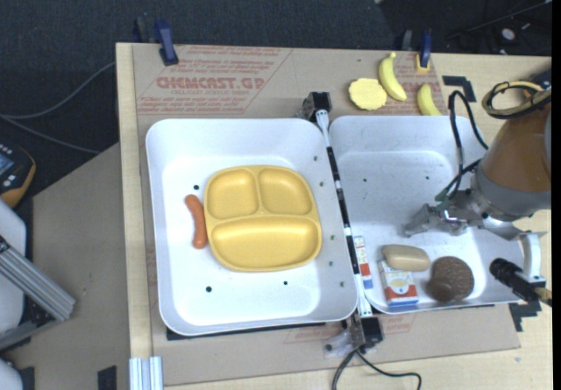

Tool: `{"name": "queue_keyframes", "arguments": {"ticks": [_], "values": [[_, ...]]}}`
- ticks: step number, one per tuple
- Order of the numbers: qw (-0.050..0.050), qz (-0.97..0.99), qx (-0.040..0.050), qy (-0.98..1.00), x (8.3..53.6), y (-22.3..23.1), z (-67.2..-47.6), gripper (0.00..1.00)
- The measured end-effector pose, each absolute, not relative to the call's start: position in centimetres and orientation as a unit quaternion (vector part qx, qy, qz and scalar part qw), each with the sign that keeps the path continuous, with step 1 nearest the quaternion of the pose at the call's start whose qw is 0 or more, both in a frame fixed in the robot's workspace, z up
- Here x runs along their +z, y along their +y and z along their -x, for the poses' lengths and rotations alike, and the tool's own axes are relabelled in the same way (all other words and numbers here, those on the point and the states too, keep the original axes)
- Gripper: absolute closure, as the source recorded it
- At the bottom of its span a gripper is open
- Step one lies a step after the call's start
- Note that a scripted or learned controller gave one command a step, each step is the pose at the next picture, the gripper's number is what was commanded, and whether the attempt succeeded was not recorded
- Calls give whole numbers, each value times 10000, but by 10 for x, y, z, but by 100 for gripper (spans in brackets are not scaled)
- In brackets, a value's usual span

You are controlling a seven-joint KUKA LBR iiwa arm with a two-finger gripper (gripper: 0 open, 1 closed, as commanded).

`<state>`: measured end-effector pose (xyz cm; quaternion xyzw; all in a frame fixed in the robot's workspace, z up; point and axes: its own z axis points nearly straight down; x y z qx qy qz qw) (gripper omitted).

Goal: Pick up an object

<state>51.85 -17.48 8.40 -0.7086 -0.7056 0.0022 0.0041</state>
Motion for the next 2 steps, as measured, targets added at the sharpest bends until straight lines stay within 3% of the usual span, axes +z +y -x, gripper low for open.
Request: {"name": "queue_keyframes", "arguments": {"ticks": [1,2], "values": [[-7,7075,-5,-7067,95,-174,-524,100],[21,7049,-4,-7093,84,-110,-531,100]]}}
